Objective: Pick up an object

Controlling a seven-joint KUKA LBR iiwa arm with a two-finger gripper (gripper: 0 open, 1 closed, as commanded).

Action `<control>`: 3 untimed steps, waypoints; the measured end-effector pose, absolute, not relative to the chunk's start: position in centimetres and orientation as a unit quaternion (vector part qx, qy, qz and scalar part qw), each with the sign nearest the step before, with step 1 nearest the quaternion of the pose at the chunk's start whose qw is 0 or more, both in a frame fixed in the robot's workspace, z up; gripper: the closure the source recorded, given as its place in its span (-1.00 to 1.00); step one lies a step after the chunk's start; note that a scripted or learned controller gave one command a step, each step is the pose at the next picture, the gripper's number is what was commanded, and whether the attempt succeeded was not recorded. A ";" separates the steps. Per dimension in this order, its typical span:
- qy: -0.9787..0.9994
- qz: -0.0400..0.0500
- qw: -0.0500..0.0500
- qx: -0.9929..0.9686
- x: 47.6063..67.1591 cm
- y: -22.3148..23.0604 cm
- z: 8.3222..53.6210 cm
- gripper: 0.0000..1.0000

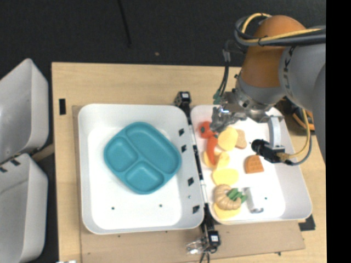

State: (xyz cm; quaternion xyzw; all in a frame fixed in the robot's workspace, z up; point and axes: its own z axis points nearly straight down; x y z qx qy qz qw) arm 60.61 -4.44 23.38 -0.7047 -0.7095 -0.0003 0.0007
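I had the gripper (221,116) low in the right bin (293,193), at the top of a pile of toy food (226,163), right above a red piece (205,129) and a yellow one (228,139). Nothing looked lifted yet, so I judged the pick not done. I could not tell how the gripper stood; the wrist (249,100) hid it. The blue tray (142,156) sat alone in the left bin (96,210).

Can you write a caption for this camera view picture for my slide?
Grey robot arm's gripper reaches among toy foods beside a blue divided plate.
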 end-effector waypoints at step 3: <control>-0.708 0.001 0.000 -0.707 59.0 5.1 23.1 1.00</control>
